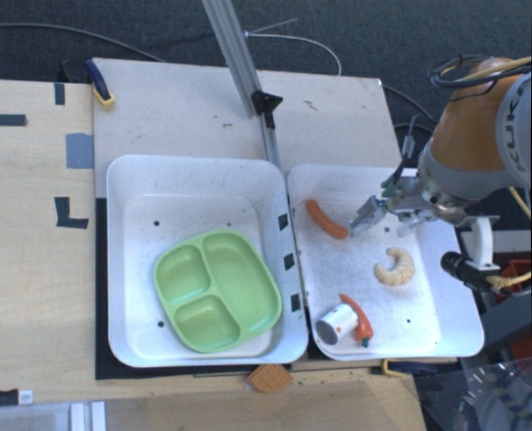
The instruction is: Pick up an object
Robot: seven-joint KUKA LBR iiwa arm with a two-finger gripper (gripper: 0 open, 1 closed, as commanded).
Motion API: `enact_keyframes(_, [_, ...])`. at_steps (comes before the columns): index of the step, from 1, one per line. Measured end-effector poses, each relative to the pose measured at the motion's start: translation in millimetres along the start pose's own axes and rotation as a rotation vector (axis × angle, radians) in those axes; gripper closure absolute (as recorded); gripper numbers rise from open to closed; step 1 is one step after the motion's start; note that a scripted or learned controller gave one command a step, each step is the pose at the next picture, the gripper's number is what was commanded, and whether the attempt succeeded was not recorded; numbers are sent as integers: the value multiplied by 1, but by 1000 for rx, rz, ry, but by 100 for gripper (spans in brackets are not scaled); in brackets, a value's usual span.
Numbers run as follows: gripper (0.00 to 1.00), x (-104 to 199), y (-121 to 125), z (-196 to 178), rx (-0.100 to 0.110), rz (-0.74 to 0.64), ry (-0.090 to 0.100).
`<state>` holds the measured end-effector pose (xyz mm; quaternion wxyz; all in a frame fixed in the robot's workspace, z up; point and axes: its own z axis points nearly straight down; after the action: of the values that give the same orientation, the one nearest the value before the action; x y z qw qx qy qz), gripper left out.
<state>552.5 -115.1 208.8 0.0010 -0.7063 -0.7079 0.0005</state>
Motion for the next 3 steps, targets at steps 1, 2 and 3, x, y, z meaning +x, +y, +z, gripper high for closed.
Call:
enact_keyframes(1, [0,0,0,0,0,0,0])
enact_keyframes(2, [0,3,-8,62,6,1,0])
enact_keyframes(3, [0,4,-10,117,7,1,0])
